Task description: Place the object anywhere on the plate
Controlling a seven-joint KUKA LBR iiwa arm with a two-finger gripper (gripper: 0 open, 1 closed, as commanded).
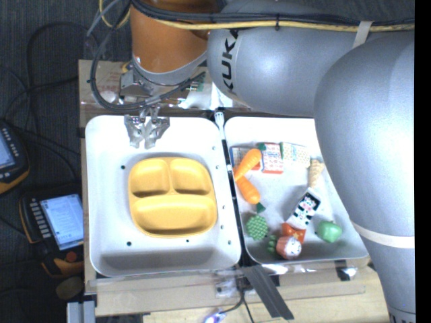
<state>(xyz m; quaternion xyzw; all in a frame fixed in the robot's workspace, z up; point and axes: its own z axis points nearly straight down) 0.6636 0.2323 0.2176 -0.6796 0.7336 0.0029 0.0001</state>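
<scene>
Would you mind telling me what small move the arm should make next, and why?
Probably swing the gripper across to the right bin. It hangs over the far edge of the left bin, above the yellow plate, with nothing seen between its fingers, while the toys, such as the carrot, lie in the right bin.

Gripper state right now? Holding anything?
Gripper: nothing visible between its fingers; open or shut cannot be told. It sits above the yellow plate, in the left bin.

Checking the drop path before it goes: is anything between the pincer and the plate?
Nothing visible. The pincer hangs over the left bin's far end, just beyond the plate's far rim, with bare white floor between them. The toys lie in the right bin.
</scene>
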